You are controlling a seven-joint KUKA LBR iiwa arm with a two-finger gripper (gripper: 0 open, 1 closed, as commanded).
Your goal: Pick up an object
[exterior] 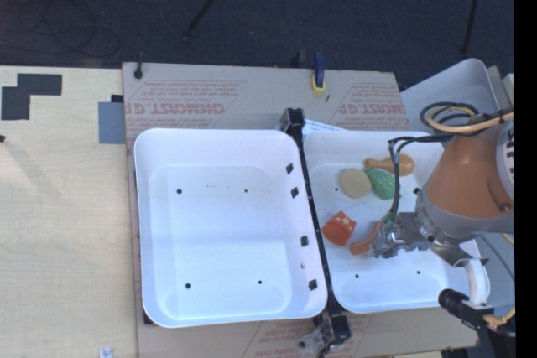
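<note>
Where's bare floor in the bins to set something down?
Left bin: its whole floor is bare, up to the divider. Right bin: a bare strip along the near wall, below the red block. Crowded mid-bin: beige piece, green piece, claw.

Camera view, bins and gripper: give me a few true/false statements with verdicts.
1. All the loose objects lie in the right bin. True.
2. The orange block sits in the left bin. False: it is in the right bin, near the divider.
3. The gripper is over the right bin. True.
4. The tan round object touches the orange block. False: they lie apart.
5. The green object lies beside the tan round object. True.
</note>
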